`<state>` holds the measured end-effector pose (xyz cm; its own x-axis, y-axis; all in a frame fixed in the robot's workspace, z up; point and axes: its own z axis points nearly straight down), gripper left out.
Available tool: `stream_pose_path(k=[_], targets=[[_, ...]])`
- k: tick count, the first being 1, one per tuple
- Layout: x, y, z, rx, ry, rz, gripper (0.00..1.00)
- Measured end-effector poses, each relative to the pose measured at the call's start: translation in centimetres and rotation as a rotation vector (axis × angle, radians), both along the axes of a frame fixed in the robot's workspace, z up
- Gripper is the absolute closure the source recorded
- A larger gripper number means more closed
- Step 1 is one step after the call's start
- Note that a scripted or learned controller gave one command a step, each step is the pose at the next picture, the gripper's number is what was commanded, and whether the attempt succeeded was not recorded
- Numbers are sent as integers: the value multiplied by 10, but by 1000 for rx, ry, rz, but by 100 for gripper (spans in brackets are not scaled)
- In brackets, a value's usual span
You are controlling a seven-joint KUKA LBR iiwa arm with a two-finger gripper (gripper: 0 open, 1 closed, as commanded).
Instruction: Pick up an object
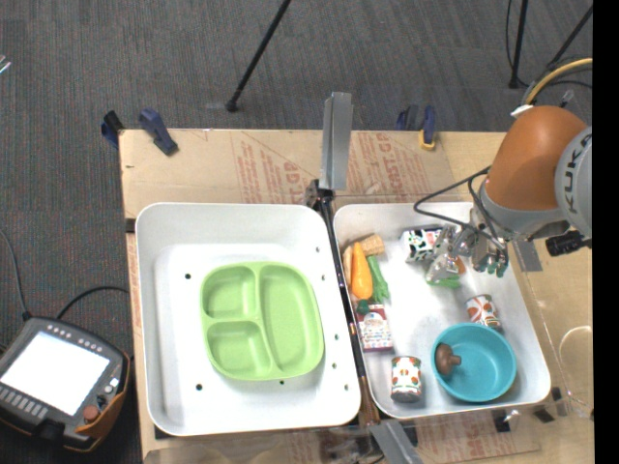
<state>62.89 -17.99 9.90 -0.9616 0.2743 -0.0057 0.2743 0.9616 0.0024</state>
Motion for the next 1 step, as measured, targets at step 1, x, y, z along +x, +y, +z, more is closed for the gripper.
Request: stream_pose_path(k=[1], targets=[[-29, -32, -10, 0, 3, -247, 100]])
